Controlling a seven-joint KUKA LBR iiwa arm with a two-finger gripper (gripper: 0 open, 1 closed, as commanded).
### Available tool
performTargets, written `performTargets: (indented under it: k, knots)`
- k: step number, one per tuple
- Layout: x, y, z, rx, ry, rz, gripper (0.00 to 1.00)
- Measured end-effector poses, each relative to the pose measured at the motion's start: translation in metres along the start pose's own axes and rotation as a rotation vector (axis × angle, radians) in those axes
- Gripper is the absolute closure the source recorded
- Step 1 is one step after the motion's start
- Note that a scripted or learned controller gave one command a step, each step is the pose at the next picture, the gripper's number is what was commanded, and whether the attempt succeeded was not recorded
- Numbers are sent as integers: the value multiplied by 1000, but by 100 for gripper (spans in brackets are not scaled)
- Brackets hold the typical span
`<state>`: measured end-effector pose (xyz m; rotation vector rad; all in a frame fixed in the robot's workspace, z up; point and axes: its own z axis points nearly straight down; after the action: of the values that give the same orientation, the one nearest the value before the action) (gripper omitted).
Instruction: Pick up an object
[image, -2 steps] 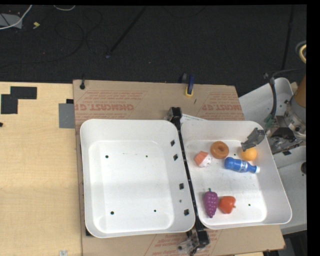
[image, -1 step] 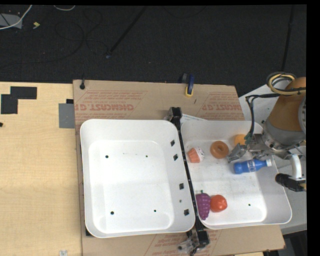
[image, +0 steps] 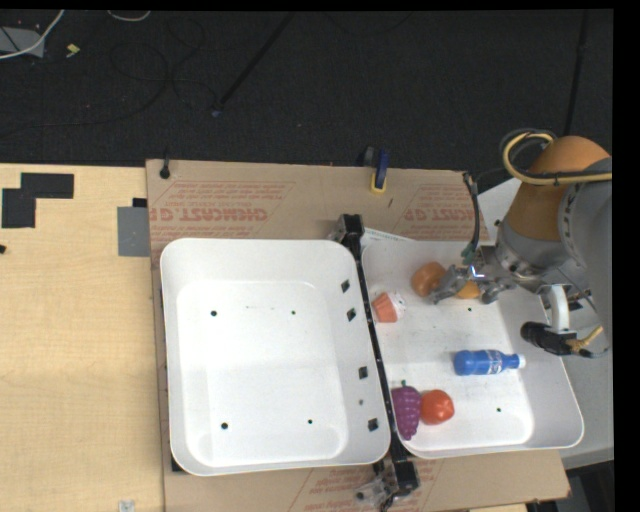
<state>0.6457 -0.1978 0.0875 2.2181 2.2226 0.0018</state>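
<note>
Tool (image: 466, 283) sits by the orange fruit (image: 428, 277) at right; whether it grips is unclear, nothing lifted yet.

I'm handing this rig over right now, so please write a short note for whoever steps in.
Gripper: low in the right bin, against the orange round object; grasp unclear.
Also in that bin: blue bottle lying flat, red ball touching the purple object at the divider, small orange-and-white piece.
Done: approach only; no lift visible.
Left: secure one object and raise it.
</note>
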Motion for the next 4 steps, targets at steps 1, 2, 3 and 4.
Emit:
performTargets:
  k: [1,2,3,4]
  knots:
    - [-10,-46,-2,2,10,-1,0]
    - [-15,-21,-1,0,1,0,0]
    - [-16,-1,-1,1,0,1,0]
    - [-17,-4,-9,11,2,1,100]
